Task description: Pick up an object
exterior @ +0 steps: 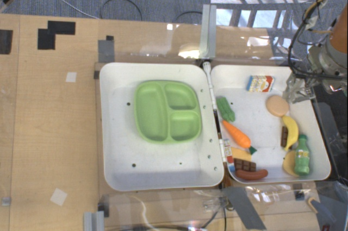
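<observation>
While the gripper (298,91) hangs over the right bin's (321,132) far right edge, whether it is open cannot be told. Nearest lies a tan disc (278,106), then a banana (291,131), green bottle (302,155), carrot (237,134) and sausage (251,174). The left bin (117,132) holds a green divided plate (166,111).

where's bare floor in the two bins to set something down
Left bin: a bare white band rings the green divided plate, widest along the near edge. Right bin: one open patch between the carrot, the banana and the small carton. Its near edge and right side are crowded.
</observation>
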You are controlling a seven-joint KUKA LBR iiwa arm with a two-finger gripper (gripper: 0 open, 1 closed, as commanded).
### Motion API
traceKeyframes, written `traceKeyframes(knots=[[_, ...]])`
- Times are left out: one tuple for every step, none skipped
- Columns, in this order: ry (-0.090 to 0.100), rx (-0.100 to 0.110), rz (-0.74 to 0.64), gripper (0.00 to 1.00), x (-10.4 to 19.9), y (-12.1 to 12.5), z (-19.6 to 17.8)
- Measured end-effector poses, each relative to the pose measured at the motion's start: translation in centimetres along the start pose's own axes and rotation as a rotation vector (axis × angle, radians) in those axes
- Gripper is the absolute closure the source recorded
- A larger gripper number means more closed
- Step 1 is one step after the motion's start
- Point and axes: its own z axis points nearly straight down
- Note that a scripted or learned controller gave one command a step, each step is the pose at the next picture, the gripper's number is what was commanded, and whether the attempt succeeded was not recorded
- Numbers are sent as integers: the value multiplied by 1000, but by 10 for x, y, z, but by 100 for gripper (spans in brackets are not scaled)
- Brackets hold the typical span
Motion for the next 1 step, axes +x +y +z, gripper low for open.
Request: traceKeyframes(knots=[[13, -8, -4, 100, 41, 73, -2]])
